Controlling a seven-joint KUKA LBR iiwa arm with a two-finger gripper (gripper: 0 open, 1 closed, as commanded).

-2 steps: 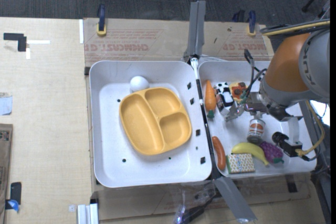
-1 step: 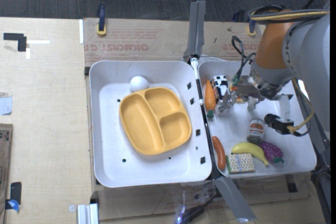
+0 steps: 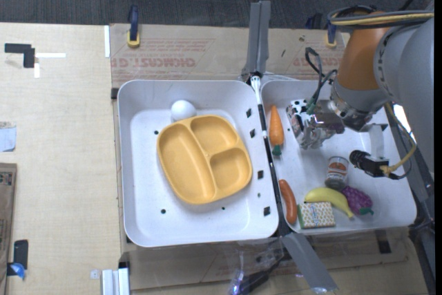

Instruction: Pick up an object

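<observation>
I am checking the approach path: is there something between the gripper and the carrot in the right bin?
Nothing visible blocks it. The gripper is low in the right bin, and the carrot lies to its left against the divider, with bare bin floor between them. The sausage and banana lie nearer the camera, off that line.

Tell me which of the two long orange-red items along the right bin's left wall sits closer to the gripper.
The carrot, the upper, orange one with a green tip, just left of the gripper. The redder sausage lies lower, near the yellow box.

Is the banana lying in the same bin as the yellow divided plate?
No, the banana lies in the right bin; the yellow divided plate is in the left bin.
</observation>
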